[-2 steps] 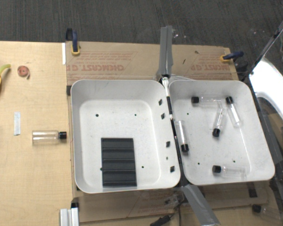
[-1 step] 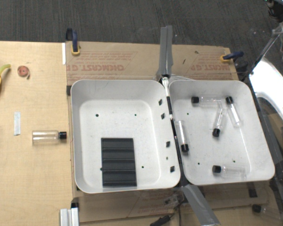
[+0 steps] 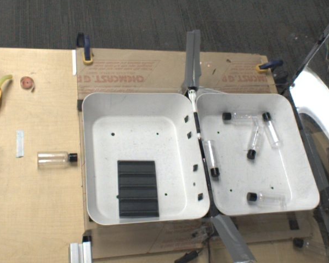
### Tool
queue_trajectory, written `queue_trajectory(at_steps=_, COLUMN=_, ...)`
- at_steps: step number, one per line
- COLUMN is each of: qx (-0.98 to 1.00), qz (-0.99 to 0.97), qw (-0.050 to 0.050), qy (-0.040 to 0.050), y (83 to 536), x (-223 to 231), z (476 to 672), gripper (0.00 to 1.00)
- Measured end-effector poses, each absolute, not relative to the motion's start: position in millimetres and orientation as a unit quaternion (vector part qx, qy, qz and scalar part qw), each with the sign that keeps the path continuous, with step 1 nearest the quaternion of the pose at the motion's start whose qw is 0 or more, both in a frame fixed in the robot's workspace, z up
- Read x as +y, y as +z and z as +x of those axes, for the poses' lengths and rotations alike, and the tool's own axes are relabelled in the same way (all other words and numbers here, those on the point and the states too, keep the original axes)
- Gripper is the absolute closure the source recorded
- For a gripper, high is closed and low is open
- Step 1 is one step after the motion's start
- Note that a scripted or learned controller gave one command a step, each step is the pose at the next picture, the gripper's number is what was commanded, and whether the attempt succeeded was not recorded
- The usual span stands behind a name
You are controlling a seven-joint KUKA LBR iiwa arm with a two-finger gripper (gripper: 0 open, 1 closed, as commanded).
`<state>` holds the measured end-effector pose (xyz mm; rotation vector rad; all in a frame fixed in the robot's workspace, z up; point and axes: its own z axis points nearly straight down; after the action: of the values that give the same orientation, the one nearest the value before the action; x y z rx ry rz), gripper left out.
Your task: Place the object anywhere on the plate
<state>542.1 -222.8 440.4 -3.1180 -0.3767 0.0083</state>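
Lab bench: clear vials [image 3: 256,138], white bins [image 3: 93,147]

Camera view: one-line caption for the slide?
Five clear black-capped vials lie in the right bin; a ribbed black plate sits in the left bin.

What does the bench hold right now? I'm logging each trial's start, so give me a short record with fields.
left bin: holds a black ribbed plate near its front edge
right bin: holds five clear vials with black caps
vial positions: three clustered at the back, one along the left wall, one at the front
outside bins: one more clear vial lying on the wooden bench, left of the bins
plate contents: no vial on it yet
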Motion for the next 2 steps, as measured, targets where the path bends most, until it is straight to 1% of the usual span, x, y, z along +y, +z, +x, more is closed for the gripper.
queue_trajectory(at_steps=1, qx=-0.102, qz=-0.995, qw=0.0, qy=0.0025, y=440, x=-222, z=619.7, gripper=0.0)
queue_trajectory(at_steps=2, qx=-0.101, qz=-0.995, qw=0.0, qy=0.0019, y=440, x=-188, z=649.7, gripper=0.0)
